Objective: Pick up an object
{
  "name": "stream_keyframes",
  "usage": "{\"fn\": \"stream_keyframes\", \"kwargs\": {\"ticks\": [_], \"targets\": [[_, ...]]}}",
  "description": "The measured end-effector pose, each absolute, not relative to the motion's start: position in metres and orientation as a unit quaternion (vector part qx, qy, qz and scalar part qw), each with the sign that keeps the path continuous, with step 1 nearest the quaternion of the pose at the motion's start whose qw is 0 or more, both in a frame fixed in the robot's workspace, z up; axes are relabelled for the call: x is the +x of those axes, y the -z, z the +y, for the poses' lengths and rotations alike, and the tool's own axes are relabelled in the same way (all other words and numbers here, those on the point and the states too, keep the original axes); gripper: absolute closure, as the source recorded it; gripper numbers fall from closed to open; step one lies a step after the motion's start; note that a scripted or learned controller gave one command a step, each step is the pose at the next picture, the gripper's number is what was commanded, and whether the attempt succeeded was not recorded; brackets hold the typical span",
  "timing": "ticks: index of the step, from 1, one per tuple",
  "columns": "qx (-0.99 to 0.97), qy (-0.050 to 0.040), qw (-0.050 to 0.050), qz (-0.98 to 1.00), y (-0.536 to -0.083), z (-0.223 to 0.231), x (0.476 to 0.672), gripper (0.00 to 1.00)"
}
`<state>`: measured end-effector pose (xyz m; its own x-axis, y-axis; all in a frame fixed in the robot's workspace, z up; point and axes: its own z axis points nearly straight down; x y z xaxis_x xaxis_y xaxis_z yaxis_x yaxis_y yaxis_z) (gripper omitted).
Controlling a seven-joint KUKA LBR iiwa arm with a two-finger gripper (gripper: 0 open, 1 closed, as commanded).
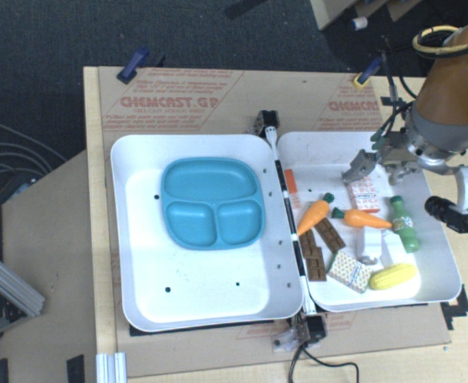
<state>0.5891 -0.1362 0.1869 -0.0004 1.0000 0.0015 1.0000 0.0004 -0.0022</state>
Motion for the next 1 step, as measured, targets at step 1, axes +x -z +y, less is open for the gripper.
{"fn": "stream_keyframes", "kwargs": {"ticks": [1], "targets": [[-0.707,0.0003,0.0,-0.707,-0.085,-0.1822,0.5802,0.0]]}}
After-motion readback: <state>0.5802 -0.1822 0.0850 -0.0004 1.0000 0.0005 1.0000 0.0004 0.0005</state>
